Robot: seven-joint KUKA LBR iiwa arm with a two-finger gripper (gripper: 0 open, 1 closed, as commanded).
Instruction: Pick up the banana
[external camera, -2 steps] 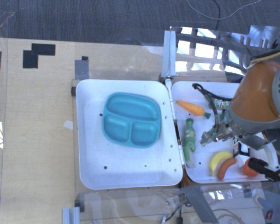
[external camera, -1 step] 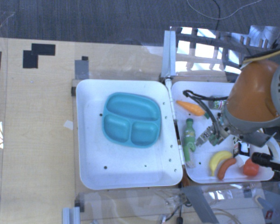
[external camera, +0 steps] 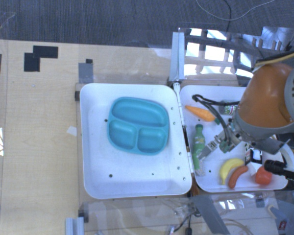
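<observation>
Worktop (external camera: 34, 146), pale wood, carries two white bins side by side. Left bin (external camera: 95, 180) holds a blue divided plate (external camera: 138, 125), with wide bare floor around it. Right bin (external camera: 206, 180) is crowded, with the arm (external camera: 267, 99) hanging over it. Claw (external camera: 224, 141) sits low by the green bottle (external camera: 199, 142); whether it is spread or pressed together, cannot tell. Banana (external camera: 230, 168) lies near the front wall, touching a red sausage (external camera: 238, 176), with a tomato (external camera: 263, 176) near. Carrot (external camera: 201, 113) lies further back. Banana is likely a light, smooth, stiff toy; best pinched across its mid-curve. Little room on the sausage side.

Banana (external camera: 229, 168) in right bin (external camera: 206, 184), beside sausage (external camera: 237, 176).
</observation>
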